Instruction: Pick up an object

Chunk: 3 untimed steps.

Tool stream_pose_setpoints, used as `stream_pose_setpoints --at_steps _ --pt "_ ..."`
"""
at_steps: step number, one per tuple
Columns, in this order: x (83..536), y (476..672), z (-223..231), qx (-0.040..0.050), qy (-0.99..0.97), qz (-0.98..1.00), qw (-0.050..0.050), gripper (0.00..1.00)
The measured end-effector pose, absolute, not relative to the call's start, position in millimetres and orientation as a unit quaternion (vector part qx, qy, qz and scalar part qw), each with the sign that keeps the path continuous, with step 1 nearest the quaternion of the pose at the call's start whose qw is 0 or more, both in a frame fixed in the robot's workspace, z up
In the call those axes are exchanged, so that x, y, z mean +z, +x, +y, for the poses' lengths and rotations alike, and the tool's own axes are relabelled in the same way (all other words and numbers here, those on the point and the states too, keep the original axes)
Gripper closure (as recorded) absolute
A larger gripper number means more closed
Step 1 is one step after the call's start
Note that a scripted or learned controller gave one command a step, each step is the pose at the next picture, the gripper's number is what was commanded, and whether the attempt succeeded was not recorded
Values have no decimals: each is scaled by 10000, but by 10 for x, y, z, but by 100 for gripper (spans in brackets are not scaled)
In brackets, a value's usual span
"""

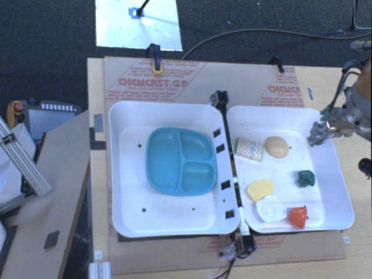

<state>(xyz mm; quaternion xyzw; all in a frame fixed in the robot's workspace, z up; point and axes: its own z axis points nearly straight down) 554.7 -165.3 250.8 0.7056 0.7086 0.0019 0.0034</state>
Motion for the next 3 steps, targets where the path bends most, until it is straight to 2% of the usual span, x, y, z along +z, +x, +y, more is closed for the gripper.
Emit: stream_pose_setpoints --at_steps 1,3 --pt "2557 5461 -1134 12 7039 7103 2 100" --pt "2565 5443 -112 13 7037 7105 2 100"
